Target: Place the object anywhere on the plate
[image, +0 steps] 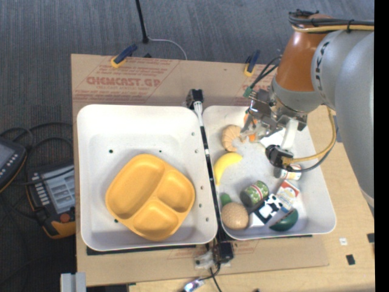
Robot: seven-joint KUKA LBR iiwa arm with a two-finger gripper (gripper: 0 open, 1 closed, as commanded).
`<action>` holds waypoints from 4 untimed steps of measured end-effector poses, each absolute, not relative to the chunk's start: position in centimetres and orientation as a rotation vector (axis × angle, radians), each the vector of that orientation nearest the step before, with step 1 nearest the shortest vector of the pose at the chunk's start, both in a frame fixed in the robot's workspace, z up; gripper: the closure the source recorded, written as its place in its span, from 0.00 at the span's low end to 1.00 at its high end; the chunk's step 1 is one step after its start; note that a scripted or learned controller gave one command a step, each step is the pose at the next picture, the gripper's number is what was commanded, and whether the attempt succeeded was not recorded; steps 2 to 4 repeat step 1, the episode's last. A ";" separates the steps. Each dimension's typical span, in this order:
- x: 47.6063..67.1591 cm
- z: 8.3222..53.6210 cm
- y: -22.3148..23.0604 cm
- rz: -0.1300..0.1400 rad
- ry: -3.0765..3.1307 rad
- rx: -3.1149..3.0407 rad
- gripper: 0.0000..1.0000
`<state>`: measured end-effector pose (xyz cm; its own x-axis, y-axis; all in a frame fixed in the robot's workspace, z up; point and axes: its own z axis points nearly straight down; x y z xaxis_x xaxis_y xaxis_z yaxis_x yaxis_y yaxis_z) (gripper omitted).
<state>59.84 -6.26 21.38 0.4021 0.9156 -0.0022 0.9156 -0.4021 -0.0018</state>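
Observation:
A yellow divided plate lies in the left white bin. My gripper hangs over the far part of the right bin, just right of a tan ridged pastry-like piece. A yellow banana lies below and left of the gripper. Nearer the front sit a green can, a tan egg-shaped item, a black-and-white block, a dark green item and a small white and red carton.
A black divider rail runs between the two bins. Cables and a black fitting hang from the wrist over the right bin. Cardboard lies under both bins, with clamps at its far edge.

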 end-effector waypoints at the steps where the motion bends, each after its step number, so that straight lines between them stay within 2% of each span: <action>1: 59.8 21.4 -6.3 0.004 -1.717 -2.630 0.00; 4: 59.8 21.4 -6.3 0.004 -1.717 -2.630 0.00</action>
